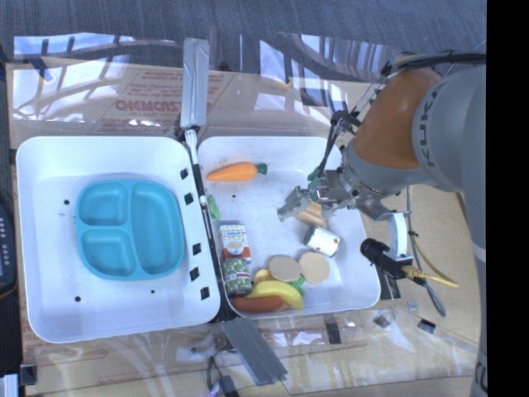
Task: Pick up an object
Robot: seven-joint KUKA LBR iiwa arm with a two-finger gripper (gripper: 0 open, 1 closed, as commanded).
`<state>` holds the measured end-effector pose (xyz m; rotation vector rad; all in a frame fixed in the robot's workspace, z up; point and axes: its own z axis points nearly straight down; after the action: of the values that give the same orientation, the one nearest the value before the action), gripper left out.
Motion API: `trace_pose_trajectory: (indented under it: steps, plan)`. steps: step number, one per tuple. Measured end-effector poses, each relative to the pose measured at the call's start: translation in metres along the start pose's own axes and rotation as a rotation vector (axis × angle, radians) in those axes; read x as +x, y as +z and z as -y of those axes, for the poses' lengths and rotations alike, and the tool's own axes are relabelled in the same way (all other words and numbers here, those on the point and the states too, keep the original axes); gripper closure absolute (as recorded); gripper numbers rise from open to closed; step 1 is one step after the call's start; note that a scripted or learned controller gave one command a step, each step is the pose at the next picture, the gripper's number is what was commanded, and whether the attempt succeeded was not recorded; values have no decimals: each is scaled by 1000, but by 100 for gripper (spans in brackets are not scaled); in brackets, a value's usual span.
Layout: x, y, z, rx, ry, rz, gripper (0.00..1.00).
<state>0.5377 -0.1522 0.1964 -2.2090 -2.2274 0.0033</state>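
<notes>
Low in the right bin (pixel 364 160), the claw (pixel 302 208) hangs beside a white cup (pixel 323 241).

We take this for a robotics lab or test cell, not a home kitchen. The grey arm (pixel 430 131) with its orange band stands at a bench (pixel 446 222) bearing two shallow white bins (pixel 33 246) side by side, fenced by clear plastic sheeting (pixel 273 64) and taped cardboard. The food in the right bin looks like toys: a carrot (pixel 234 171), a banana (pixel 277 290). A blue sectioned tray (pixel 130 229) sits in the left bin, and cables (pixel 426 275) trail over the bench
</notes>
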Motion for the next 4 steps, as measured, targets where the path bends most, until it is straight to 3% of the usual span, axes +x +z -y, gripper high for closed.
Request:
trace_pose_trajectory:
  steps: [1, 2, 3, 4]
  plan:
    - [52, 65, -74, 4, -34, 0, 0]
    - [9, -6, -84, -7, -145, 4, 0]
    - [48, 106, -119, 1, -99, 1, 0]
    - [34, 39, -121, -9, -65, 3, 0]
